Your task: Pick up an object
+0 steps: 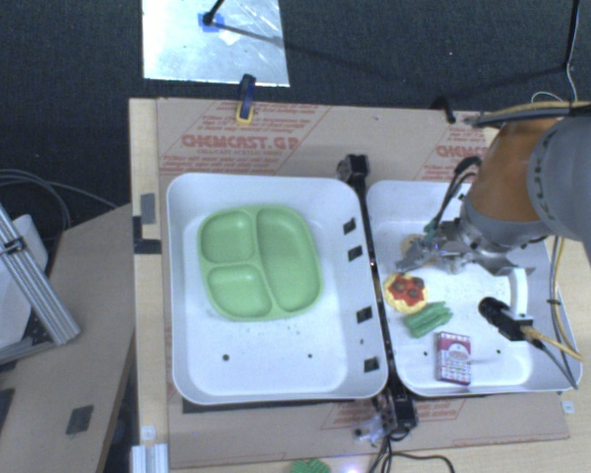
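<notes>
The left bin (182,264) holds a pale green divided plate (259,262), lying flat near its middle with three compartments; nothing lies on the plate, and it sits well apart from the arm. Right of the plate, across the black divider (372,284) where the two bins meet, comes the right bin (532,368) with the small things in it. Just right of the divider lies a small yellow piece with red spots (406,291), like a toy slice of pizza; touching its lower right edge is a green ridged piece (427,318), perhaps a toy bean pod; further down and right of the divider stands a small red and white printed box (454,357), apart from the other two.

The gripper (421,249) hangs low over the right bin, just right of the divider and just above the yellow piece; the grey arm (561,185) with its orange band (507,175) reaches in behind it. Whether the hand is open or closed I cannot tell; the tip is small and blurred against the white floor. Nothing is seen held, and all three small things rest on the bin floor; so the pick appears not yet done. The yellow piece, nearest the tip, is the likely target; it looks flat and thin, so I judge it awkward to pinch from above.
</notes>
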Tool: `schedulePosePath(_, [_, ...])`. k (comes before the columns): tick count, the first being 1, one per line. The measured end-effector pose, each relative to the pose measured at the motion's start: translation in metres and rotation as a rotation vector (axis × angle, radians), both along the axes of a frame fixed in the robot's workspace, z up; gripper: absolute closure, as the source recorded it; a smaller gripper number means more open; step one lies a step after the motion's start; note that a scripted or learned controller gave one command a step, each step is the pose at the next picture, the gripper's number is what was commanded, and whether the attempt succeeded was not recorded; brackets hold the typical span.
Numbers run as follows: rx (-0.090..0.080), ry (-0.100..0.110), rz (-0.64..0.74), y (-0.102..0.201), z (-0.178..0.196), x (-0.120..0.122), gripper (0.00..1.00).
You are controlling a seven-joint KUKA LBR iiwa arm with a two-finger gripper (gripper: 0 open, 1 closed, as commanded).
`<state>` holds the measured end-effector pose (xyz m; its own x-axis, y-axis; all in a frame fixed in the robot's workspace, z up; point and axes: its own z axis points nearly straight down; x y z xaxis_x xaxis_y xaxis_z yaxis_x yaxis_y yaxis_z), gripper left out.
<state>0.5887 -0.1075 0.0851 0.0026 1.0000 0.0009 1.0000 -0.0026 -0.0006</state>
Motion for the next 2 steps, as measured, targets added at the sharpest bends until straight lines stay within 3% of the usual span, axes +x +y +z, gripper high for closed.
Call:
schedulePosePath(1, [-0.001, -0.005, 0.002, 0.005, 0.001, -0.041, 0.0])
schedulePosePath(2, [-0.002, -0.006, 0.008, 0.01, 0.0, -0.004, 0.0])
